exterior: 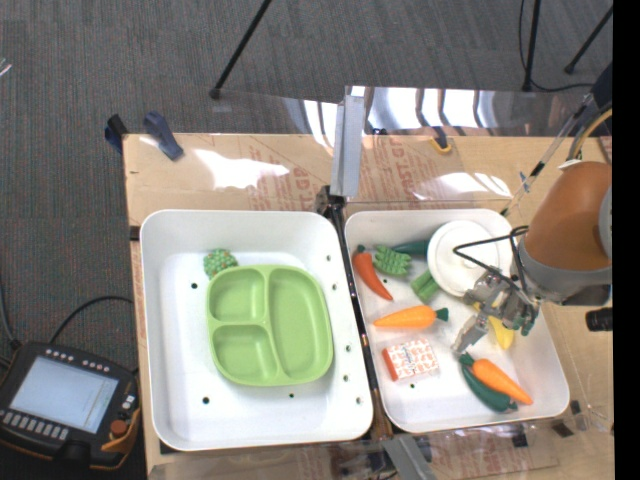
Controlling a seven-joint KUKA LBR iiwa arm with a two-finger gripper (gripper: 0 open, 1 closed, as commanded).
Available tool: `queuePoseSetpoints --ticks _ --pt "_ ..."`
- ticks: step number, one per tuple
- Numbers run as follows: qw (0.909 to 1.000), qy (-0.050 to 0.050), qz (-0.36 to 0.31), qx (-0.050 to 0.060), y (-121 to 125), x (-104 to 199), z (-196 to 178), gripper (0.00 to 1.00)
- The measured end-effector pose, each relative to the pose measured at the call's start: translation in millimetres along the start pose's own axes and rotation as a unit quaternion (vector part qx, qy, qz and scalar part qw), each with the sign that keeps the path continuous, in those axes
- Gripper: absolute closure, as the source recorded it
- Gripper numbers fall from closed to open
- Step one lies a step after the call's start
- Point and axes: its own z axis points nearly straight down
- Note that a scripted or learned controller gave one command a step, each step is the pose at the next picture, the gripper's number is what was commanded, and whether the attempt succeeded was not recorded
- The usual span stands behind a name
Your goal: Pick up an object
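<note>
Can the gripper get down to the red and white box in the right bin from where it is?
Probably yes: the gripper hangs just right of the box, which lies flat with nothing on top.

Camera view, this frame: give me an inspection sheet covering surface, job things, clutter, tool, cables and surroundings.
Surface: bench with left bin and right bin side by side.
Job things: right bin holds three toy carrots, a white plate, a red-and-white box and green toys.
Clutter: left bin holds a green divided tray and a small green toy.
Tool: tool low over the right bin, fingers spread, nothing between them.
Cables: black cable looping over the plate.
Surroundings: grey carpet, handheld control unit lower left.
</note>
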Motion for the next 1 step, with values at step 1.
queuePoseSetpoints --ticks 1 --pt "0.9998 -0.001 0.020 0.000 -36.7 35.3 -0.8 0.00"
